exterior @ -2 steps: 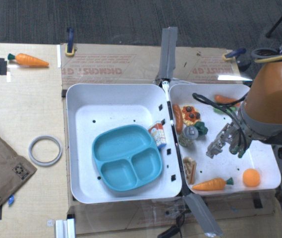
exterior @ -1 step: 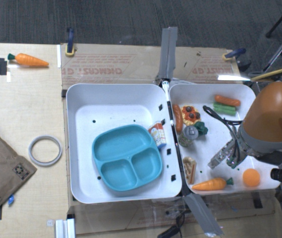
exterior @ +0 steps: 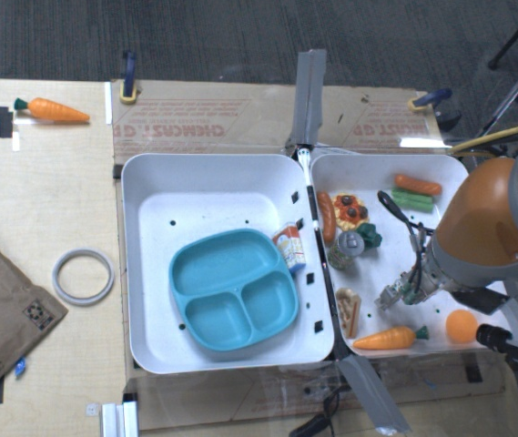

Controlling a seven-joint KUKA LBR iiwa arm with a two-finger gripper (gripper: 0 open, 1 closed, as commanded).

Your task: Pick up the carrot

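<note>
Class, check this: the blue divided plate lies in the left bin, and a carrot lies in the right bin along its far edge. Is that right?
Not quite. The blue divided plate does lie in the left bin, but the carrot in the right bin lies along its near edge, as the camera view shows.

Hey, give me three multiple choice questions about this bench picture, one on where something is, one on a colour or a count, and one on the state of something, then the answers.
1. Where in the right bin does its carrot lie?
A. near the front edge
B. at the far wall
C. on the blue tray

2. What colour is the divided tray in the left bin?
A. red
B. blue
C. yellow

3. How does the carrot in the right bin stand to the gripper?
A. held in the jaws
B. lying on the bin floor, apart from it
C. lifted above the bin

Answers: 1 A, it lies by the front rim. 2 B, the tray is light blue. 3 B, the gripper sits above the carrot with bare floor between.
</note>
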